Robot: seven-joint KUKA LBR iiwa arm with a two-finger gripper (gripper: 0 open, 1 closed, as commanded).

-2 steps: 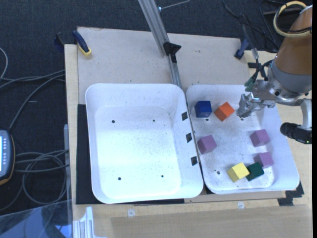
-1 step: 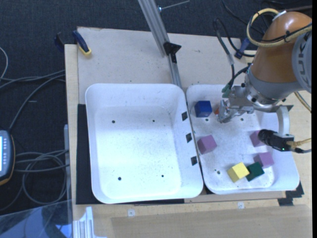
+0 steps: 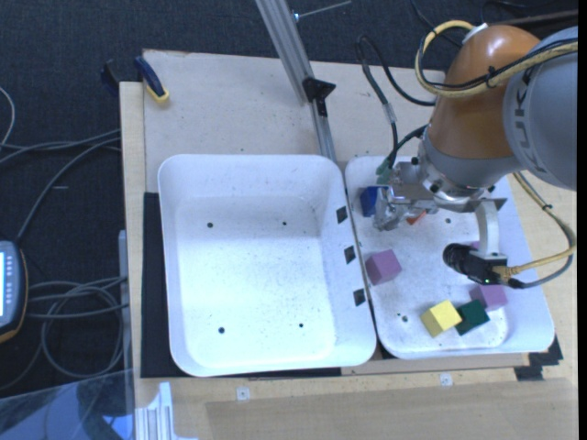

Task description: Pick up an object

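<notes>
My gripper (image 3: 396, 211) hangs low over the far-left part of the right bin (image 3: 417, 287), under the orange wrist band. A blue object (image 3: 369, 200) lies just left of it, against the bin's wall. A small red-orange piece (image 3: 419, 216) shows just right of the gripper. In front of it, a little apart, sits a purple cube (image 3: 382, 266). A yellow cube (image 3: 441, 317), a dark green block (image 3: 473, 316) and a small pink-purple block (image 3: 493, 295) are grouped near the bin's front edge.
The left bin (image 3: 248, 161) sits beside the right one, with black clips along the shared wall (image 3: 348, 255). A metal pole (image 3: 293, 53) slants in from the top. A black part with a yellow cable (image 3: 470, 260) hangs over the right bin.
</notes>
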